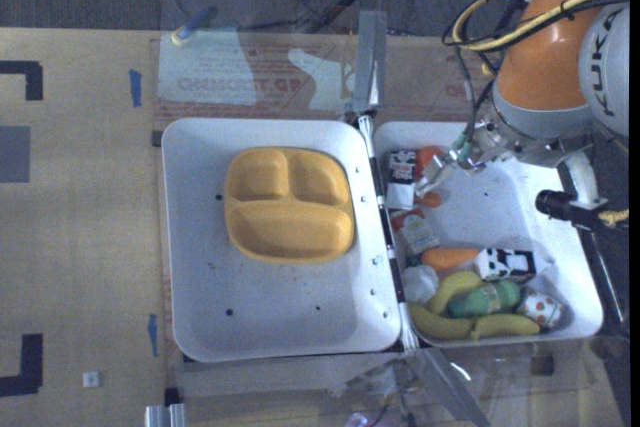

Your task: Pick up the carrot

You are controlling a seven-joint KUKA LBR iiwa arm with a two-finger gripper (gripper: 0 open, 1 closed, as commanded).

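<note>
Camera view: my metal two-finger claw (443, 171) hangs over the upper-left part of the right-hand shallow white bin (572, 245) — whether it's spread or closed, I cannot tell. The tapered orange carrot (452, 258) lies below it, mid-bin, just beside the black-and-white patterned box (505, 263), above yellow bananas (470, 315).

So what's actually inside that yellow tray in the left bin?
The yellow tray has three compartments and all look bare. It sits in the left bin; the bin floor beneath it is covered.
</note>
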